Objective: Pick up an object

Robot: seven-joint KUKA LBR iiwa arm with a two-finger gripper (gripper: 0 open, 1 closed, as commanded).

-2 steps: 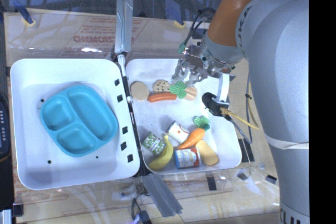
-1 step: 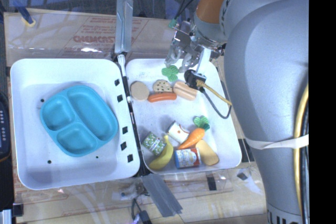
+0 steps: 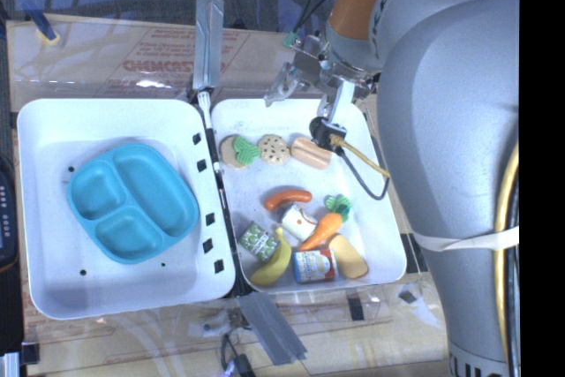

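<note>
Gripper (image 3: 282, 88) hangs over the far left corner of the right bin (image 3: 375, 212), and honestly I can't tell if it's open or closed from this angle. The toy food is all lying in that bin: a chocolate chip cookie (image 3: 274, 148) and a hot dog (image 3: 310, 153) near the gripper, then a sausage (image 3: 287, 198), carrot (image 3: 322, 228), banana (image 3: 274, 263) and small can (image 3: 313, 266) crowded toward the near end. The left bin (image 3: 40, 190) has a blue divided plate (image 3: 132, 200).

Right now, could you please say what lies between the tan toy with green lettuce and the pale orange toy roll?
The camera view shows a round chocolate-chip cookie between the tan lettuce toy and the orange roll.
</note>
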